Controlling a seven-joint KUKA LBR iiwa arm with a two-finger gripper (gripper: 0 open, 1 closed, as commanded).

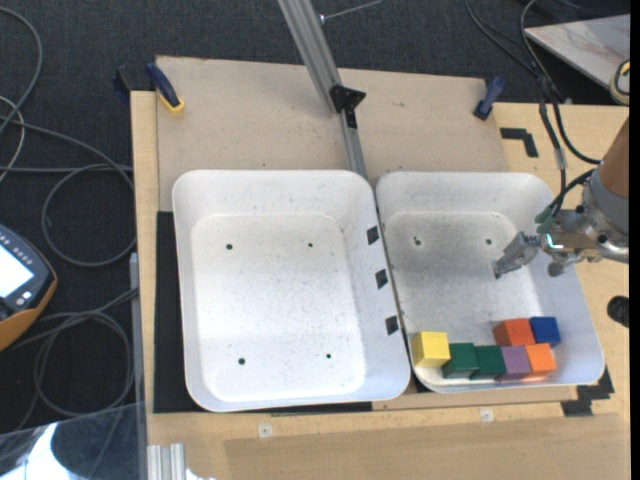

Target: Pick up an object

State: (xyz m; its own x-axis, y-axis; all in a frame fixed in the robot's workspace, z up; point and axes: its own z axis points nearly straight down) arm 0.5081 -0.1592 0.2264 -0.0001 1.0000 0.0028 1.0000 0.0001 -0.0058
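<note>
Coloured blocks [490, 349] clustered together

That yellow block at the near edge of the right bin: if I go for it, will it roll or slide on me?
The yellow block looks like a flat-faced cube, so it should sit still rather than roll. It seems small and rigid, probably light. It touches a green block and lies close to the bin wall, so a push may jam it or shift its neighbour.

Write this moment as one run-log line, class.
claw: above right bin, nothing seen held | blocks: yellow, green, purple, orange, red, blue, clustered at near edge | pick: not yet done
</note>
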